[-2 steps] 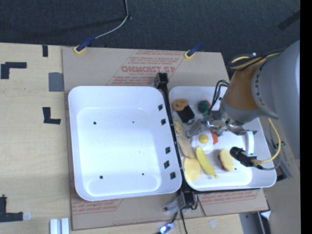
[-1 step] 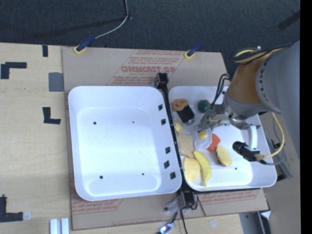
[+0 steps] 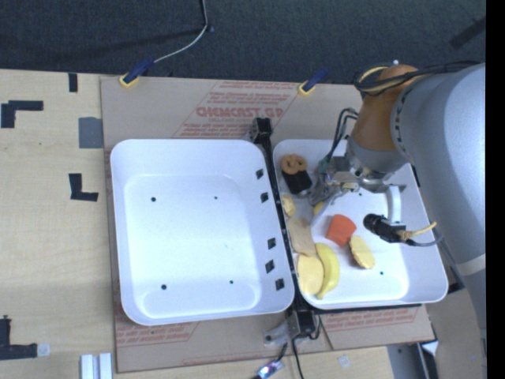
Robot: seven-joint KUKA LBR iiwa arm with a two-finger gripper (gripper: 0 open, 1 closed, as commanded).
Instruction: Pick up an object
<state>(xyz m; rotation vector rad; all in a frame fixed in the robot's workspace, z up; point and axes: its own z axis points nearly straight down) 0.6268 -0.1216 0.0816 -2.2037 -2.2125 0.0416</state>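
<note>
Looking down at the right bin point(image 3: 418, 287), we found the end effector point(image 3: 331, 186) low over its upper middle part; whether it was wide or narrow we could not tell. An orange-red block point(image 3: 341, 229) lay just below it, apart from it. Left of the end effector were a dark object with a small brown round piece point(image 3: 294, 164) on top. A yellow banana point(image 3: 329, 268) and pale yellow pieces point(image 3: 309, 273) lay along the left wall, another yellow piece point(image 3: 361, 252) beside the block. The left bin point(image 3: 126, 164) stood beside on the worktop point(image 3: 47, 212).
</note>
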